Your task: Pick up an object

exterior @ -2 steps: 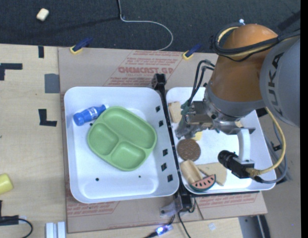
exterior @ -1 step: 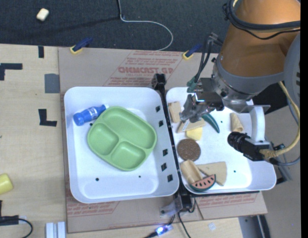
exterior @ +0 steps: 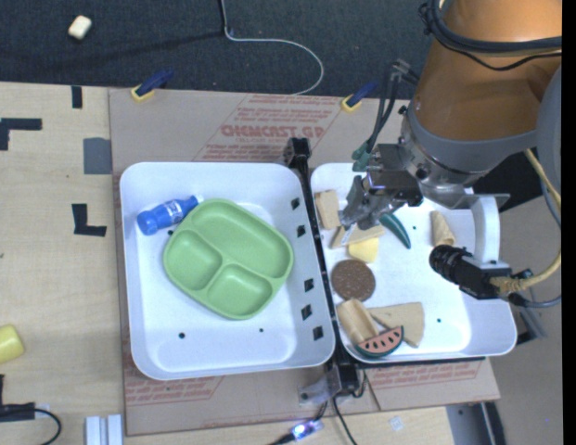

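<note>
Two shallow white bins sit side by side on a cardboard sheet (exterior: 269, 123) that covers the bench. Largest in view is the grey arm (exterior: 487, 63), its orange band bulging at the upper right as it leans over the right bin (exterior: 473, 341). The left bin (exterior: 148, 341) carries a green divided plate (exterior: 229, 259) lying flat near its middle, and a blue bottle (exterior: 164, 215) on its side just beside the plate's upper left rim.

The right bin holds a scatter of small pieces: a tan wedge (exterior: 405, 321) and a tan roll (exterior: 354, 321) along the front, a watermelon slice (exterior: 379, 343) touching both, and a brown round cookie (exterior: 352, 280) near the divider. Further back lie a pale yellow block (exterior: 364, 247), a tan stick (exterior: 326, 209) by the divider, another tan piece (exterior: 441, 229) to the right, and a dark green pod (exterior: 397, 229).

The gripper (exterior: 360, 213) hangs low over the back of this bin, its tips just above the yellow block and beside the tan stick. Whether the claw is released or clenched cannot be told, and nothing is seen between its tips.
</note>
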Controlling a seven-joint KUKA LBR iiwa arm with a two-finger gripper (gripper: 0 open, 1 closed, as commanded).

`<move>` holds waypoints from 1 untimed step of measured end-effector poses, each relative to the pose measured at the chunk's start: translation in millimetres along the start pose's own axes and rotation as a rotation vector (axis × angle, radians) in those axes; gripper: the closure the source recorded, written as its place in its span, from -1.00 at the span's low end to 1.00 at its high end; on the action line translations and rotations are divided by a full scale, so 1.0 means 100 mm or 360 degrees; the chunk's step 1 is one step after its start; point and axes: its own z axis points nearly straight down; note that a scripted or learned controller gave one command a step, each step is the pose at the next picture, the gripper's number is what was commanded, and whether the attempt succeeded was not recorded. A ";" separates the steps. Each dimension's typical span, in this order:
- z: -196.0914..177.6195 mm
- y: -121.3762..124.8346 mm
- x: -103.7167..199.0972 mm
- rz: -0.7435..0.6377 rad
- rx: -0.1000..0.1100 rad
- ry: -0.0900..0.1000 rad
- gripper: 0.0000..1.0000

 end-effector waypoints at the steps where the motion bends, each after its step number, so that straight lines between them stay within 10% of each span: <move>1: -0.09 0.00 0.00 -0.0002 0.0004 -0.0001 1.00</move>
